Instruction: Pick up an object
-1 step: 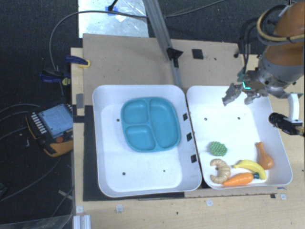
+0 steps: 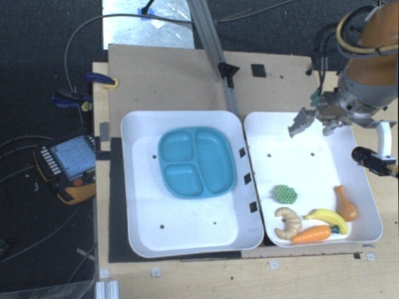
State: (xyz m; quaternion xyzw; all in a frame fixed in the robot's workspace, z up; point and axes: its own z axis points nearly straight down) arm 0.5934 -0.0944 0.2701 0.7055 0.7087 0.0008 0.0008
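My gripper [image 2: 313, 124] hangs over the far edge of the right bin [image 2: 293, 161], with its two fingers spread apart and nothing between them. Several toy foods lie at the near end of that bin: a green broccoli [image 2: 285, 194], a tan croissant [image 2: 287, 222], an orange carrot [image 2: 311, 234], a yellow banana [image 2: 328, 218] and a brown drumstick [image 2: 345, 204]. All of them sit well below the gripper, apart from it.
In the left bin [image 2: 143, 223] rests a blue divided plate [image 2: 196, 162]. A grey pole [image 2: 209, 36] slants across the bench behind the bins. Cables and a handheld pendant [image 2: 67, 167] lie on the floor at the left.
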